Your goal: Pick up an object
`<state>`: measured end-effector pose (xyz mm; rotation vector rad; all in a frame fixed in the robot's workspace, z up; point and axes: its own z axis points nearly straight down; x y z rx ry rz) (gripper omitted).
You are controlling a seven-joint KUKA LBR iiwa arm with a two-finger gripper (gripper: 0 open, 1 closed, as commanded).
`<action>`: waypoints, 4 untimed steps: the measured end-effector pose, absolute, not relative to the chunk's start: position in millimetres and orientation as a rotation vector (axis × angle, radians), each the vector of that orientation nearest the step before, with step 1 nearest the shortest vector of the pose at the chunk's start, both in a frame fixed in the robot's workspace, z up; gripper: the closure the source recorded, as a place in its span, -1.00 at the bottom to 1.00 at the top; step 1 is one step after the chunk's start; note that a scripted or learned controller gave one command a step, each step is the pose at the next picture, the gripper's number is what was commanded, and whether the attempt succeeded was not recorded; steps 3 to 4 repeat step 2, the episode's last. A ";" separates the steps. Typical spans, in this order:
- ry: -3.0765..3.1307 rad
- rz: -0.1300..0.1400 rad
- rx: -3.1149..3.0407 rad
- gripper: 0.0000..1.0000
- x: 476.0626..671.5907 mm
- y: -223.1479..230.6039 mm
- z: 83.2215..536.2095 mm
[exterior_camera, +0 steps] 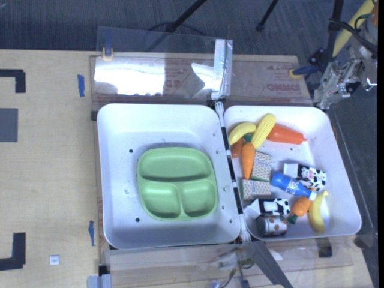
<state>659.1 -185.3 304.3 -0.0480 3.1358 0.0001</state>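
Gripper (342,84) hung at the top right, beyond the right bin (343,161); finger state impossible to tell. Toys lay below-left of it: corn cob (263,130), carrot (247,158), blue bottle (290,184).

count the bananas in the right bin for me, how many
2. One banana lies at the bin's far left, beside the corn cob. The other banana lies near the front right corner, next to a small carrot. The clutter could hide more.
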 end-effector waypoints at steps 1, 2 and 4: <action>3.106 0.001 -0.432 1.00 667.3 -132.9 223.1; 3.131 0.000 -0.048 1.00 668.5 -85.2 304.8; 3.131 0.000 -0.048 1.00 668.5 -85.2 304.8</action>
